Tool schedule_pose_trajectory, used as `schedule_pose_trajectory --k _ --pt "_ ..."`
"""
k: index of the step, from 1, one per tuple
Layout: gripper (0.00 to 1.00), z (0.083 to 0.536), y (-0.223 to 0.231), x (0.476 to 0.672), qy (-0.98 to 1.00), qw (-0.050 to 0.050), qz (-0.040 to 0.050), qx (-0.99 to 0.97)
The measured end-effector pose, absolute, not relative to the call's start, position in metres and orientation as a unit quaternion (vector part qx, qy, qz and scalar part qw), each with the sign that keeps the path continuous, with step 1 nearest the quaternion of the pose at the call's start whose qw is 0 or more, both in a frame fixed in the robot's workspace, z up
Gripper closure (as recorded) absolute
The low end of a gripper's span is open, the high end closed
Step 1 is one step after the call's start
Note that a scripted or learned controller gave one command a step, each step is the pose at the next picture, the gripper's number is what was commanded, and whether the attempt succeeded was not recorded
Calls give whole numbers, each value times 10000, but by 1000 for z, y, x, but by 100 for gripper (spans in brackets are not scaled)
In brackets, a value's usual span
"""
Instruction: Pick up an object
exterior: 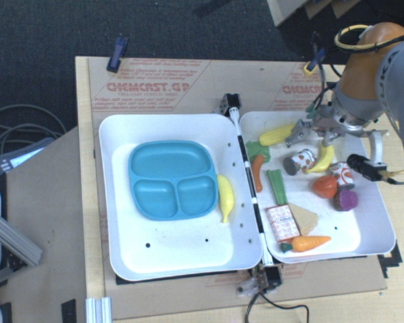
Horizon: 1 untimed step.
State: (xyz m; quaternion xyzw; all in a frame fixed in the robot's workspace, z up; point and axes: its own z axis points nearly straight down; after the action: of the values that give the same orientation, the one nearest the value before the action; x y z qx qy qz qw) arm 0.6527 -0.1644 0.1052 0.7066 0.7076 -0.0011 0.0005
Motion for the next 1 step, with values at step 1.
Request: schedule_pose_trajectory --k 1 --pt "0 90 -210 650 7092 7 55 7050"
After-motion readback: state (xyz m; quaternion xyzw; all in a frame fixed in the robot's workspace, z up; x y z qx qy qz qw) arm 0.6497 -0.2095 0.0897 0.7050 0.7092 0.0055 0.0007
